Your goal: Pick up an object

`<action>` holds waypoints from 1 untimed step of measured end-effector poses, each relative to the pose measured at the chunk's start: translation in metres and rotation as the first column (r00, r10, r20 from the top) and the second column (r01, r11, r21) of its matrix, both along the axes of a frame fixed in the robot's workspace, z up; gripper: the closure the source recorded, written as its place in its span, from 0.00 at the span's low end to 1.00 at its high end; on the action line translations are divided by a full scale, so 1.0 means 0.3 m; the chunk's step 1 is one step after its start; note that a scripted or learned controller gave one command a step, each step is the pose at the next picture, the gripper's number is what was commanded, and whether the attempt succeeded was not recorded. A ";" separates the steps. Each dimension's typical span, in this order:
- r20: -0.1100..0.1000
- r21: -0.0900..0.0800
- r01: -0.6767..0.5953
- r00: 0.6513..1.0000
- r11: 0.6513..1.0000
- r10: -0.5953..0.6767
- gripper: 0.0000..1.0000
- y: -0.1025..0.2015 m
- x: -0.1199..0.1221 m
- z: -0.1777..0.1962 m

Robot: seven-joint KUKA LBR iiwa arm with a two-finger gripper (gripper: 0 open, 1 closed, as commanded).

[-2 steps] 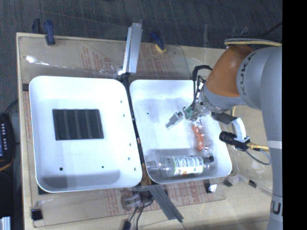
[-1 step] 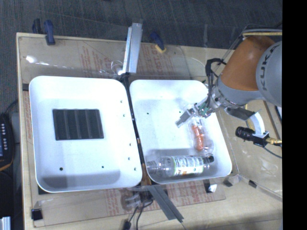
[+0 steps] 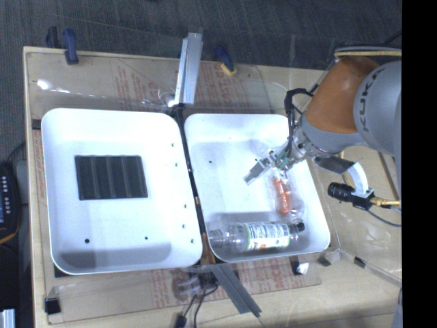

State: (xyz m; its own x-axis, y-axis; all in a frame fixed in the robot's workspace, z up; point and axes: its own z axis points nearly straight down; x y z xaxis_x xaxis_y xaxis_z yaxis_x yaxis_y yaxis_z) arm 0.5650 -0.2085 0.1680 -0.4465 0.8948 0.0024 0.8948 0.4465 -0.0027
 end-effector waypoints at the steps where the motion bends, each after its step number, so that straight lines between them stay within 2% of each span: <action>1: 0.000 0.000 0.002 1.000 1.000 -0.002 0.00 -0.002 0.003 -0.008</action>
State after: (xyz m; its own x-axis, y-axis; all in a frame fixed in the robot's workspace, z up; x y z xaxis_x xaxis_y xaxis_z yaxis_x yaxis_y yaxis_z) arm 0.5658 -0.2091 0.1658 -0.4448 0.8956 0.0029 0.8956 0.4448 -0.0026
